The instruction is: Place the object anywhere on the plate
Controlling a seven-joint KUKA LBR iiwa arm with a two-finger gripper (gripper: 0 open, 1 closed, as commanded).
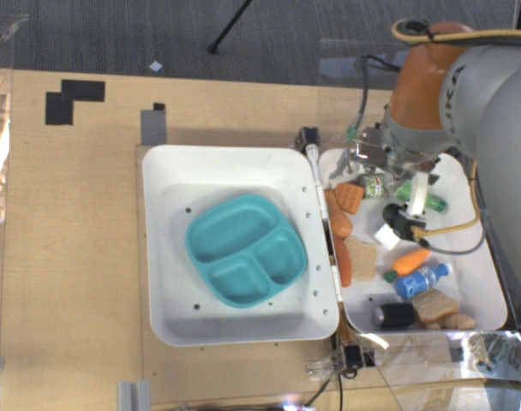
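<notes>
Camera view is showing the tool (pixel 374 163) hovering over the right bin (pixel 488 285) clutter, grip state impossible to tell, while the teal plate (pixel 243 248) in the left bin (pixel 158 255) is lying bare, so placing is remaining.

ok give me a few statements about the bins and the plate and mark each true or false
1. The teal plate lies in the left bin. True.
2. The plate has three compartments. True.
3. A food item already sits on the plate. False: all of its compartments are bare.
4. The end effector is above the left bin. False: it hangs over the far end of the right bin, among the cluttered items.
5. A blue bottle lies in the right bin. True.
6. The orange carrot rests on the bench outside both bins. False: it lies inside the right bin, just beyond the blue bottle.
</notes>
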